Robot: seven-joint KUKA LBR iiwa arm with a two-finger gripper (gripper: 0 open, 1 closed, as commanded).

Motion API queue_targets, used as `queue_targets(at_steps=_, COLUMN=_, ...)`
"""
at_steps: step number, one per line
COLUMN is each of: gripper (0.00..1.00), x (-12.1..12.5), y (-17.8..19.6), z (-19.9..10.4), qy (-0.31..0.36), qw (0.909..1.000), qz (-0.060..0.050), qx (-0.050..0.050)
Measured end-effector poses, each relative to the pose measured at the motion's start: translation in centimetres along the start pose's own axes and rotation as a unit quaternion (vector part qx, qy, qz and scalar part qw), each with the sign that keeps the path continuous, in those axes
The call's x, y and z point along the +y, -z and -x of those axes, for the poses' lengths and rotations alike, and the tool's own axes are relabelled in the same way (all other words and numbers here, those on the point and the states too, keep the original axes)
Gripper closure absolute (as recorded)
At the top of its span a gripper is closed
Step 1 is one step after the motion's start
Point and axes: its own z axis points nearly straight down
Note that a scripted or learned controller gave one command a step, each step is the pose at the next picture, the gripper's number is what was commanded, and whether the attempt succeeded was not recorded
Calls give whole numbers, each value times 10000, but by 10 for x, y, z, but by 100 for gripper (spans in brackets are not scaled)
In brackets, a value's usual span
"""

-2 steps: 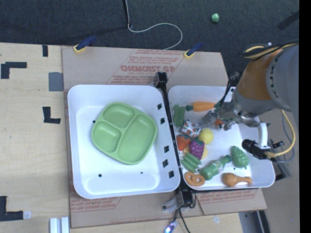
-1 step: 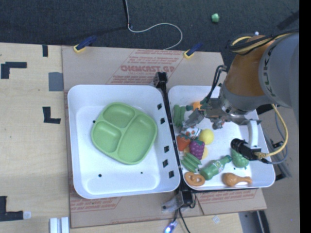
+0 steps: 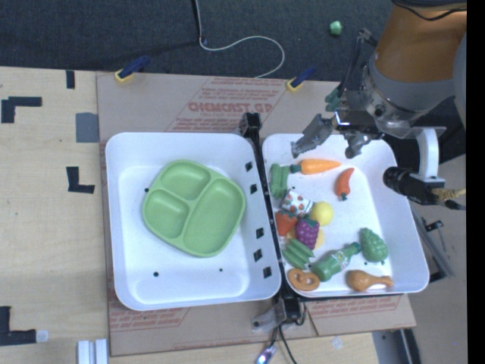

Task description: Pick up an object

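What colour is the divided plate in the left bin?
Light green, seen plainly in the camera view: the divided plate.

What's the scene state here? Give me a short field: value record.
arm: reaches in from the right, gripper open above the right bin's far edge, holding nothing
left bin: green divided plate
right bin: toy food, including carrot, red pepper, lemon, grapes, green bottle, drumstick
nearest item to gripper: carrot
off bench: small green ball on the dark floor
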Motion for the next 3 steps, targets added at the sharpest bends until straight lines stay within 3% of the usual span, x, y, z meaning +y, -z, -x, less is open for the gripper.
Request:
queue_targets(at_steps=1, gripper=0, x=-7, y=-52, z=-51, qy=-19, qw=9999, qz=-105, qx=-10)
queue_targets(at_steps=2, gripper=100, x=-6, y=-40, z=-49, qy=-24, qw=10000, qz=-96, qx=-15)
queue_targets(at_steps=3, gripper=100, x=-6, y=-31, z=-49, qy=-17, qw=9999, qz=-105, qx=-19)
